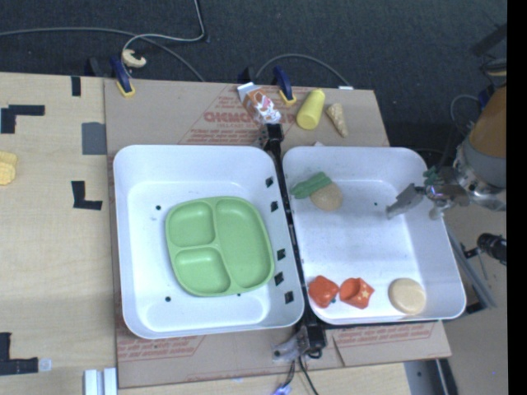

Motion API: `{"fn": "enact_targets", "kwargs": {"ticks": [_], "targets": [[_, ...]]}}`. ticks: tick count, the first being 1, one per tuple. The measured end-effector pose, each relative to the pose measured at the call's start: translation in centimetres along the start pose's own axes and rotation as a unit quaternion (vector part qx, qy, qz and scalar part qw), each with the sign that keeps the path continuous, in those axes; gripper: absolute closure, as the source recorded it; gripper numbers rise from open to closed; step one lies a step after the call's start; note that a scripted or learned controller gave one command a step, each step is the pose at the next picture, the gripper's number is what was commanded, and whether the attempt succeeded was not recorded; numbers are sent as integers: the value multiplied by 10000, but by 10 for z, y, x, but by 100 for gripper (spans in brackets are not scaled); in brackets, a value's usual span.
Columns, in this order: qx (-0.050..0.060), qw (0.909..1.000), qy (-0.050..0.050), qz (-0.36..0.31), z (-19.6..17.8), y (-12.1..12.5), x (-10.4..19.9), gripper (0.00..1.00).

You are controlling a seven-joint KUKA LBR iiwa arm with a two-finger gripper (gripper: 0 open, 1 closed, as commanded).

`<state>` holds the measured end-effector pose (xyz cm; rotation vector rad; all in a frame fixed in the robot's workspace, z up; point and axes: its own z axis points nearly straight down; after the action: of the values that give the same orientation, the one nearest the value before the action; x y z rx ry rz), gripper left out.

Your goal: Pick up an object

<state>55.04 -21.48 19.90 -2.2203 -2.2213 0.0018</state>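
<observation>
Along the right bin's (375,318) near wall sit two red pieces (341,291) and a tan round piece (407,295). Farther back a green piece (310,185) overlaps a beige lump (327,197). The gripper (403,202) hangs at the bin's right edge, jaws spread and empty, and the pair lies leftward across bare floor.

Colours across the two white bins

The left bin (132,220) and right bin (428,245) were plain white; a pale green divided tray (218,245) lay in the left. The right held a dark green piece (310,185), a tan lump (328,197), two red-orange pieces (324,290) (356,292) and a beige disc (407,295). A yellow bottle (310,109) sat on the brown cardboard surface (206,122), printed with red lettering.
</observation>
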Motion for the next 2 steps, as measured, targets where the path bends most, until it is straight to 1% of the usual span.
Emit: {"fn": "enact_targets", "kwargs": {"ticks": [1, 2], "targets": [[0, 10000, 7, -11, 107, 65, 93, 0], [-17, 10000, -12, -3, 19, 118, 41, 0]]}}
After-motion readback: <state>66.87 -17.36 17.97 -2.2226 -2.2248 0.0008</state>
